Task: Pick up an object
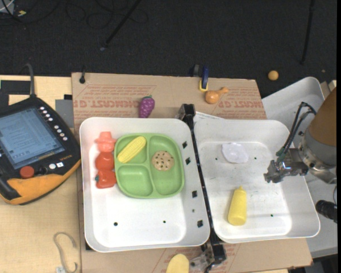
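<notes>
In the right bin (284, 223) a yellow bottle-shaped toy (237, 206) lies near the front, and a small clear cup or lid (234, 152) rests toward the back. My gripper (274, 173) hangs at the bin's right side, to the right of and a little above the yellow toy, with nothing visibly between its fingers. The left bin (136, 226) holds a green divided plate (149, 165) bearing a corn cob (130, 148) and a cookie (162, 161). A red and orange toy (104, 160) lies just left of the plate.
A purple grape toy (146, 106) and an orange toy (214, 95) lie on the cardboard behind the bins. A teach pendant (25, 147) sits at the left. A yellow object (178, 263) lies in front of the bins. A small orange ball (273, 75) rests at back right.
</notes>
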### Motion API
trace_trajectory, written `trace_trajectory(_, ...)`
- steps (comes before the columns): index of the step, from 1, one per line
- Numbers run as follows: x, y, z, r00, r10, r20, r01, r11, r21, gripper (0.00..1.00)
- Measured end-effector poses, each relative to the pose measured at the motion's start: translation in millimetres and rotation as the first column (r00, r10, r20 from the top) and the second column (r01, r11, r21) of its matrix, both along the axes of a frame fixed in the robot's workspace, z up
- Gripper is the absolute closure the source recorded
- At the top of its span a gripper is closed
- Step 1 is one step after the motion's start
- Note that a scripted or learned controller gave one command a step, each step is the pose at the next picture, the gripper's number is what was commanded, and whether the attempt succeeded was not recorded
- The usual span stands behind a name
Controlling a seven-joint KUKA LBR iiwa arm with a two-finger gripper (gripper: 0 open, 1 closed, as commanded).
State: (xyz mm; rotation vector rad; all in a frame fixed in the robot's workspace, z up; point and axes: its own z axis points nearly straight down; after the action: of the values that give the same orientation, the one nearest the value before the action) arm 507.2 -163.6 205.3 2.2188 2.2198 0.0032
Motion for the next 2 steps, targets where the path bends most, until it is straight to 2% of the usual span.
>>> trace_trajectory(1,0.5,-0.9,23.6,1.0,0.0,-0.002,0.0,1.0,0.001,1.0)
trace_trajectory(2,2.0,46.5,28.3,1.0,0.003,-0.006,-0.003,1.0,0.004,1.0)
